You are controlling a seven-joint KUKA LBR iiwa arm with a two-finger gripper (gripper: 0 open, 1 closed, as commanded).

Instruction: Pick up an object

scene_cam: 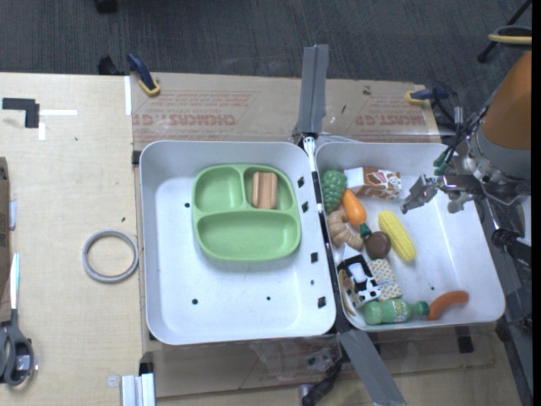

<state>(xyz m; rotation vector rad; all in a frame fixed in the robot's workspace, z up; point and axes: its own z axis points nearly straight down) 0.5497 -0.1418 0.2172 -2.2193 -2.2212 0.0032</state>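
Your gripper hung with nothing between its parted fingers, the corn lying just left and below, its long axis slanting down-right.

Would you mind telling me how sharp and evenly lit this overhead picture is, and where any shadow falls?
Camera view: soft overall, small toys like the corn slightly blurred; lighting even and glare-free on the left bin; a faint shadow lies inside its upper-left wall; the gripper at the right bin looks smeared, its outline unclear.
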